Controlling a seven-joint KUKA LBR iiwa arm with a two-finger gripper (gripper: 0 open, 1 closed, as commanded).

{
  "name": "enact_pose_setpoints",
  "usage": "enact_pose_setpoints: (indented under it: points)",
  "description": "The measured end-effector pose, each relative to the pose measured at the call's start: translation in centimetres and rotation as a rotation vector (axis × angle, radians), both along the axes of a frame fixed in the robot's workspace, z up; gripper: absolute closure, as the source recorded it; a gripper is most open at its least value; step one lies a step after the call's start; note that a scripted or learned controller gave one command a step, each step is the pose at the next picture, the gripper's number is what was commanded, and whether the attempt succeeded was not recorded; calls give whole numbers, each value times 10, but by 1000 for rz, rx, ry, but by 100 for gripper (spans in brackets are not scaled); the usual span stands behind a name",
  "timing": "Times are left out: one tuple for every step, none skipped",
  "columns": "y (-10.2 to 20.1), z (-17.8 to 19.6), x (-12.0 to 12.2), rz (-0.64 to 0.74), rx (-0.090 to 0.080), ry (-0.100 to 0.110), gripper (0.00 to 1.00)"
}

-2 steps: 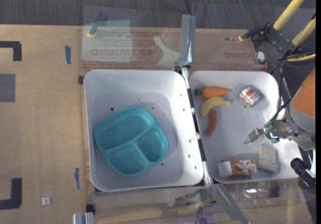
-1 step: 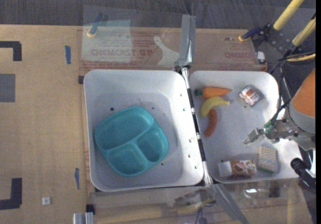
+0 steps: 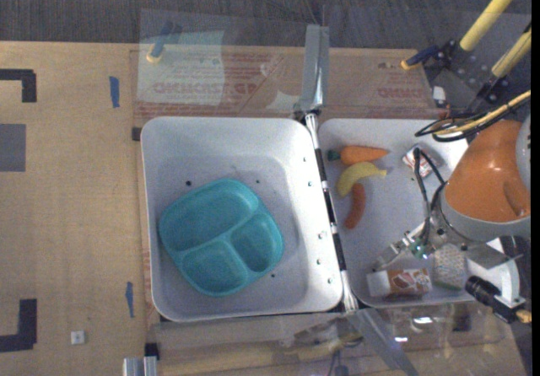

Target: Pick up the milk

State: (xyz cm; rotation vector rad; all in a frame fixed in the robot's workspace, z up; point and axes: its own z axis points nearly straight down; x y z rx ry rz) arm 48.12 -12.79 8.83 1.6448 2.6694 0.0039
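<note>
The milk (image 3: pixel 400 282) is a small white and brown carton lying on its side at the near edge of the right bin (image 3: pixel 384 206). My gripper (image 3: pixel 411 246) hangs low over the bin, just above and slightly beyond the carton, under the orange-banded wrist (image 3: pixel 488 182). I cannot tell whether it touches the carton. The arm covers the bin's right part.
A carrot (image 3: pixel 364 153), a yellow banana (image 3: pixel 359 176) and a brown sausage (image 3: pixel 355 206) lie at the far left of the right bin. The left bin (image 3: pixel 169 155) holds a teal divided plate (image 3: pixel 221 236). A metal divider separates the bins.
</note>
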Motion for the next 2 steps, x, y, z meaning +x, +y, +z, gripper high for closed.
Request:
enact_pose_setpoints:
  points:
    - [0, 0, 0, 0, 0, 0, 0]
    - [-27, 16, -1, -162, 0, 4, 0]
